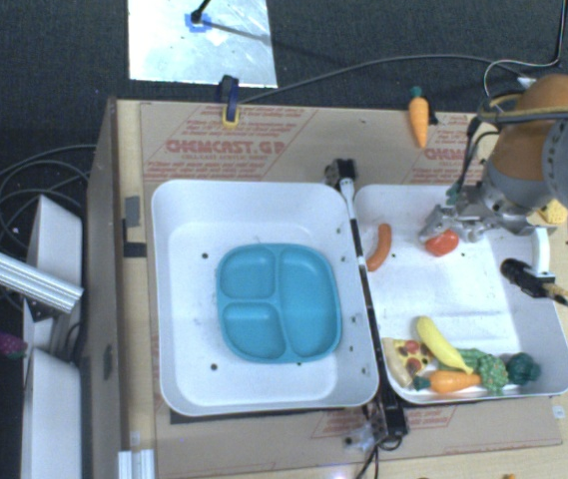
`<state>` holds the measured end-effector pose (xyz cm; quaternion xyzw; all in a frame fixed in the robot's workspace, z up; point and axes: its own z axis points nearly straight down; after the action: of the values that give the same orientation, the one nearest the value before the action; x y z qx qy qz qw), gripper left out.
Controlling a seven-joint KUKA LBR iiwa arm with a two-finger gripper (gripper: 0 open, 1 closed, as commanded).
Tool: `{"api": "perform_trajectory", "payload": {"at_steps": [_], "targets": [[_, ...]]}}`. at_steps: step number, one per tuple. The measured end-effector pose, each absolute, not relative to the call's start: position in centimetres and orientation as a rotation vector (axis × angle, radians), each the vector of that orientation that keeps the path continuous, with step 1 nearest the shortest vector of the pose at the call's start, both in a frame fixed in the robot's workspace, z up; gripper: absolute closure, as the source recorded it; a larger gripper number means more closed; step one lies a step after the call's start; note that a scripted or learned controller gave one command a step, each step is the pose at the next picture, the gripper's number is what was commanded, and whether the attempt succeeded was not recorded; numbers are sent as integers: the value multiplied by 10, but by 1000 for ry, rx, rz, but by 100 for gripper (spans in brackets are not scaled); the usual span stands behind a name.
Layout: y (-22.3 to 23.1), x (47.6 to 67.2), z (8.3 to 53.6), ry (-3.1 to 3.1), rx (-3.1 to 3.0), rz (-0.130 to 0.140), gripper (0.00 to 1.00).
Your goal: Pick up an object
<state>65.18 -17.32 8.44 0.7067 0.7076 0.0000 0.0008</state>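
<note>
In the camera view, red "CHEMCAST GP" writing (226, 148) is printed on the bench sheet. The gripper (450, 230) sits on a red object (442, 243) in the right bin (443, 287); its opening cannot be told.

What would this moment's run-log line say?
pincer: over right white bin | nearest: small red plastic item, at fingertips | hold: unconfirmed | blue divided plastic tray: left bin
</note>
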Motion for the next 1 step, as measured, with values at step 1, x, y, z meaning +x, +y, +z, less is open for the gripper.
{"api": "perform_trajectory", "payload": {"at_steps": [1], "targets": [[-95,643,85,2226,2216,2,0]]}}
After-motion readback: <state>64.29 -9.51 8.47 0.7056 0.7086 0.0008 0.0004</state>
